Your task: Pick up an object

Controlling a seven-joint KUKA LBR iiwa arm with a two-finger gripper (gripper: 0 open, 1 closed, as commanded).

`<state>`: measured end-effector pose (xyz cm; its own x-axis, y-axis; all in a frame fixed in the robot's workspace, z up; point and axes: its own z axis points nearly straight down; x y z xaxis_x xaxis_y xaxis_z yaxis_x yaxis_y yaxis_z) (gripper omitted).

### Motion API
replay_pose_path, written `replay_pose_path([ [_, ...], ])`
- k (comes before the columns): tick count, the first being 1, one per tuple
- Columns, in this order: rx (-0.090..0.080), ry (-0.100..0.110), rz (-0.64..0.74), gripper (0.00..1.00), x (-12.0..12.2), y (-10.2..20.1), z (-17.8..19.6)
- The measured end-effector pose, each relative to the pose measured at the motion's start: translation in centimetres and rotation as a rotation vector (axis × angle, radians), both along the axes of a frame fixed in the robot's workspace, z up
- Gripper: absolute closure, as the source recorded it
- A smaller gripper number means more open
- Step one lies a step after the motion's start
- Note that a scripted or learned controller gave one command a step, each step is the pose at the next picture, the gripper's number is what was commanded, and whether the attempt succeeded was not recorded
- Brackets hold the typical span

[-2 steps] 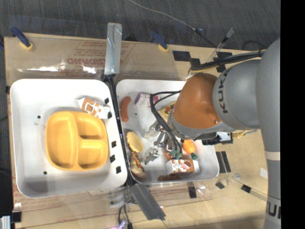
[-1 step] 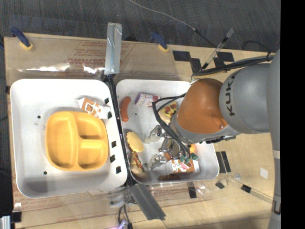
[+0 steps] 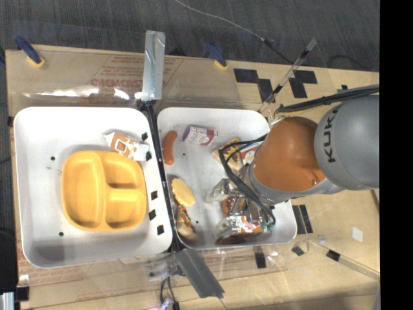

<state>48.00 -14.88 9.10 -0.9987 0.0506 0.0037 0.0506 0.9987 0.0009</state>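
- End effector (image 3: 233, 202) — low in right bin (image 3: 193, 241), among cluttered packets (image 3: 242, 225); its state I cannot tell (wrist covers it).
- Nearby candidates: hot dog (image 3: 169, 147), purple packet (image 3: 199, 134).
- Left bin (image 3: 32, 173): yellow tray (image 3: 103, 189).
- Advice — settle squarely over one item, then lift straight.

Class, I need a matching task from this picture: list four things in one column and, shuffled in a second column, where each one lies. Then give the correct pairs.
Things:
1. yellow divided tray
2. hot dog
3. orange and white carton
4. pink wrapped snack

Places:
A. right bin, along its left wall
B. left bin, centre
C. right bin, near its top edge
D. left bin, at the tray's upper right corner

Pairs: 1-B, 2-A, 3-D, 4-C
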Motion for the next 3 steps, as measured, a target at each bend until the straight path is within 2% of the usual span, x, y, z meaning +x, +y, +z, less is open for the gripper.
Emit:
replay_pose_path([
  [1,0.001,0.0,0.003,1.0,0.1,0.1,1.0],
  [2,-0.001,-0.004,-0.275,1.0,6.2,5.7,0.1],
  [3,0.0,-0.014,-0.403,1.0,9.3,9.9,11.9],
])
